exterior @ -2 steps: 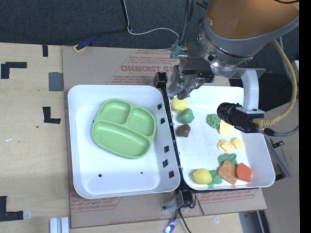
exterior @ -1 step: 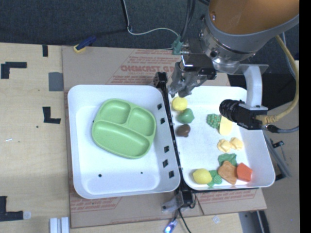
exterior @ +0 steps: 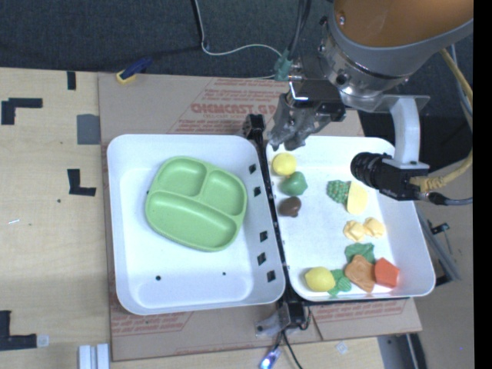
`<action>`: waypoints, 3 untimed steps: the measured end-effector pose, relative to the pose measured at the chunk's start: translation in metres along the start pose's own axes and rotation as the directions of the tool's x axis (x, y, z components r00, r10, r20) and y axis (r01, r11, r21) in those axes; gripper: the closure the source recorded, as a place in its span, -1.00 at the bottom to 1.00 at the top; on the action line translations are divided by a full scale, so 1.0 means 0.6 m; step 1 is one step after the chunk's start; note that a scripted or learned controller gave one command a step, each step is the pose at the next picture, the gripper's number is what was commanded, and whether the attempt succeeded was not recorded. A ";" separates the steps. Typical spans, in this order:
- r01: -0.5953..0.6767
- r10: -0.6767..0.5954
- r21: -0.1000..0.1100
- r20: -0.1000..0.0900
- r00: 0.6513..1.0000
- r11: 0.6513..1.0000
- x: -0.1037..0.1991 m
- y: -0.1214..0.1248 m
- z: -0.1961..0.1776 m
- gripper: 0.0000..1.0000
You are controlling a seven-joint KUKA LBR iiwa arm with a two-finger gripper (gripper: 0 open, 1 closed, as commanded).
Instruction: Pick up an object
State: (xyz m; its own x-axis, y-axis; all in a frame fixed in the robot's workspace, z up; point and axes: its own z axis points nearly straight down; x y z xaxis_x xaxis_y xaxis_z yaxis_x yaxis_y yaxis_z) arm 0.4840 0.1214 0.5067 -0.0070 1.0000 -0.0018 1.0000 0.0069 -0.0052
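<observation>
Gripper (exterior: 286, 138) above right bin, yellow ball (exterior: 284, 164) just below it

Green plate (exterior: 196, 203), white bins (exterior: 123, 229)

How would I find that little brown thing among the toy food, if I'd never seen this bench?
Look in the right white bin, along its left wall beside the divider. Three small pieces line up there below the pincer: a yellow ball, a green piece, then the brown piece. It is the lowest and darkest.
</observation>
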 end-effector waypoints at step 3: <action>-0.003 0.003 0.001 0.000 1.000 1.000 0.051 0.000 0.177 1.00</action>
State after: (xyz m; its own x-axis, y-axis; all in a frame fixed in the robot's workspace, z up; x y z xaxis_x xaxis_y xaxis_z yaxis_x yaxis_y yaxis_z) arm 0.4832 0.1521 0.4005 -0.0042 1.0000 -0.0014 1.0000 0.0042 -0.0065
